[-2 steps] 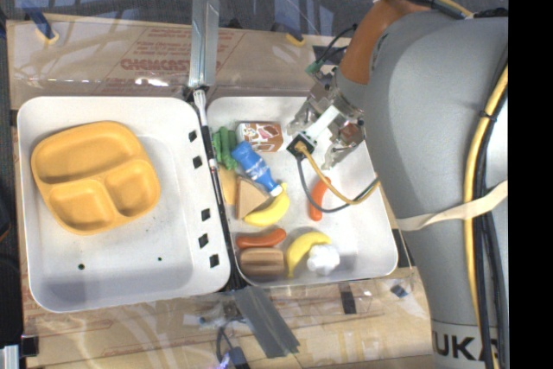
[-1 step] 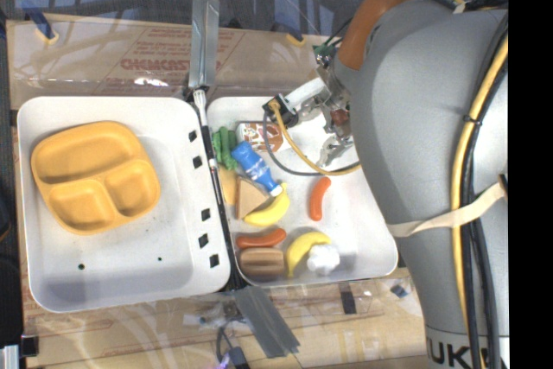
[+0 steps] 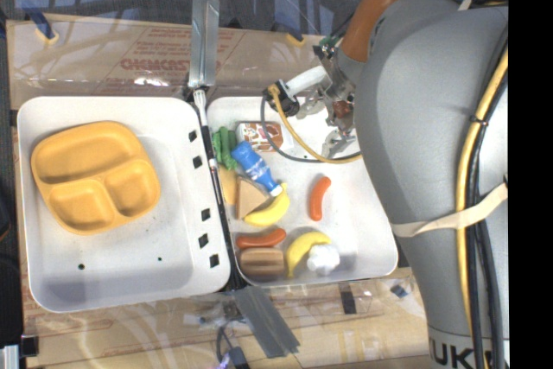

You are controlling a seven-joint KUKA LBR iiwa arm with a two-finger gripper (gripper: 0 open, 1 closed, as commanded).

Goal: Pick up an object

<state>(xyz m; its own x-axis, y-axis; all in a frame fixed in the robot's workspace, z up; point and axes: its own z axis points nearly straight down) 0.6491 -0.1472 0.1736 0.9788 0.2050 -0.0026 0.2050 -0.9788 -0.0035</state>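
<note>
The right bin (image 3: 367, 212) holds several toy foods. A blue bottle (image 3: 256, 166) lies near its left wall, beside a green item (image 3: 225, 143) and a brown-and-white packet (image 3: 260, 134). Lower down are a tan wedge (image 3: 248, 200), a banana (image 3: 271, 209), a red sausage (image 3: 320, 196), a hot dog (image 3: 261, 238), a brown block (image 3: 262, 263), a second banana (image 3: 302, 246) and a white lump (image 3: 325, 259). My gripper (image 3: 338, 124) hangs over the bin's far right corner, above bare floor and apart from every item. Nothing shows between its tips.
The left bin (image 3: 52, 281) holds a yellow divided plate (image 3: 95, 175). A yellow cable (image 3: 298, 147) loops from the wrist over the right bin's back. The big grey arm (image 3: 432, 125) covers the bin's right rim. A metal bar (image 3: 204, 39) stands behind the divider.
</note>
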